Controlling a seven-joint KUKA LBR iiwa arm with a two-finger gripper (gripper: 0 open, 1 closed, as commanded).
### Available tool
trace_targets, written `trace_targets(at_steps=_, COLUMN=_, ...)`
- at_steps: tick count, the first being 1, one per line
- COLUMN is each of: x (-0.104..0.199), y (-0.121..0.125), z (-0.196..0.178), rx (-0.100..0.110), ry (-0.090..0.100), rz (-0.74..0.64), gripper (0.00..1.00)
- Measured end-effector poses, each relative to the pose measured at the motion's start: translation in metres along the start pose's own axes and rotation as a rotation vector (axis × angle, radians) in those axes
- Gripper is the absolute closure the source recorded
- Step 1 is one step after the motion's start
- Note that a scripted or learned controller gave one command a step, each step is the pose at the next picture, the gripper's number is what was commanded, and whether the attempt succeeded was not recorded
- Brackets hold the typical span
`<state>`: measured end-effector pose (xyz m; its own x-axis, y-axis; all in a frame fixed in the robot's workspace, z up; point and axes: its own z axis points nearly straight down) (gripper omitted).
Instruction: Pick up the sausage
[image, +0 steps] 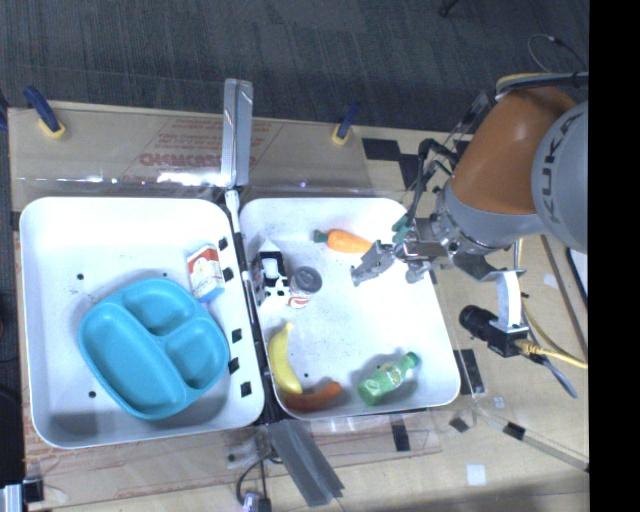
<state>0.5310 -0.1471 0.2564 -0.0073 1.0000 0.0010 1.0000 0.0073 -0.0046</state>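
Camera view: sausage (312, 397) against bin (440, 345) front wall; hand (368, 265) apart.

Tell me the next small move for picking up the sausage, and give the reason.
Probably swing the hand toward the near left corner of the right white bin. The hand sits at that bin's far side, next to the small orange carrot, while the reddish-brown sausage lies against the near wall, between the yellow banana and the green plastic bottle. It needs to be above the sausage before descending.
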Motion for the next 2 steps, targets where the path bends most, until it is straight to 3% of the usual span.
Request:
trace_targets(at_steps=1, x=-0.003, y=-0.046, z=-0.065, rx=-0.005, ry=-0.002, rz=-0.159, gripper=0.0)
trace_targets(at_steps=2, x=0.012, y=-0.016, z=0.096, rx=-0.001, ry=0.0, rz=-0.28, gripper=0.0)
